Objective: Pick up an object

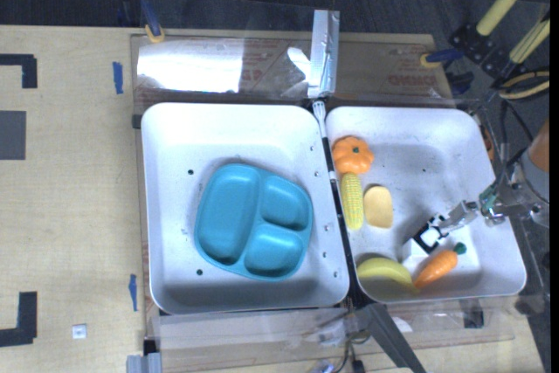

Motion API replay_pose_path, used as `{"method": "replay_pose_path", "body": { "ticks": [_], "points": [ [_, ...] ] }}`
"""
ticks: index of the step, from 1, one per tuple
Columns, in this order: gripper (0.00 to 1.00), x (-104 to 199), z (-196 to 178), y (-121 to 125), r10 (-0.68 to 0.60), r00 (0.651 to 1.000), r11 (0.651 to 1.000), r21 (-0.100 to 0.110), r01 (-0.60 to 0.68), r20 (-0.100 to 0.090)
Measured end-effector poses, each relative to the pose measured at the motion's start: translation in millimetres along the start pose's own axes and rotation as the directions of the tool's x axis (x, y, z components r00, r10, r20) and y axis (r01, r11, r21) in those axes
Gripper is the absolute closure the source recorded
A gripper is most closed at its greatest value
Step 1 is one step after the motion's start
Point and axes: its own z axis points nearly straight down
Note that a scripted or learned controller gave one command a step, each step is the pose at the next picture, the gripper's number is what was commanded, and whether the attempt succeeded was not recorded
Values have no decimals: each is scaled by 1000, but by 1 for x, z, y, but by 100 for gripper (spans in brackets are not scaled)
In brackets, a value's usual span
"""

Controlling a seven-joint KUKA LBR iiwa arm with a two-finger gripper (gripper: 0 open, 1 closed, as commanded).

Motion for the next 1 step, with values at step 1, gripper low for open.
{"method": "replay_pose_path", "body": {
  "ticks": [1],
  "points": [
    [0, 33, 37, 5, 40, 999, 999, -31, -40, 15]
  ]
}}
